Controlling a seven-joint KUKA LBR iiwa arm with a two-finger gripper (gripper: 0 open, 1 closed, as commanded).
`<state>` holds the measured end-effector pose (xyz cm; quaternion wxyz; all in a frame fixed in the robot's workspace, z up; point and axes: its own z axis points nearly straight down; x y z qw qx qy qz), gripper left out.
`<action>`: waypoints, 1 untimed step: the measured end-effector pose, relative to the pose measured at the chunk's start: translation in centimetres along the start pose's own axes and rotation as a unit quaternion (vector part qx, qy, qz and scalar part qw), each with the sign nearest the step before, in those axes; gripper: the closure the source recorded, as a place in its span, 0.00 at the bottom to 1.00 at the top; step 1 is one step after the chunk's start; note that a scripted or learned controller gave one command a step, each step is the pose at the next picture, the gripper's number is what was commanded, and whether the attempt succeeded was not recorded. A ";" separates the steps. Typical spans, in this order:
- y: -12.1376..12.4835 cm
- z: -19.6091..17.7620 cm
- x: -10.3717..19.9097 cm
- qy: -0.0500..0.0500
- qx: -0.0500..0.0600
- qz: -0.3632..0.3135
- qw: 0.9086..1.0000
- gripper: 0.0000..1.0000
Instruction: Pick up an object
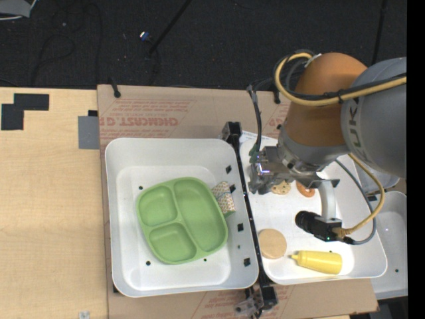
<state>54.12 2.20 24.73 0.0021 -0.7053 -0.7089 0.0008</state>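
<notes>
My gripper (261,180) hangs low over the far left part of the right bin (372,261), close to the divider between the bins. Right beside it lie a small speckled cookie (281,189) and an orange piece (305,192), partly hidden by the wrist. Near the bin's front sit a tan round disc (272,242) and a yellow squeeze bottle (320,261) lying on its side. The arm's grey and orange wrist covers the far side of this bin.
The left bin (123,178) holds a green divided plate (181,219) with a small patterned object (224,197) at its right edge. A black clamp (232,133) stands at the far end of the divider. Cardboard lies under both bins.
</notes>
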 end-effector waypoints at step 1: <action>-0.6 0.2 5.6 0.000 0.000 0.000 1.000 1.00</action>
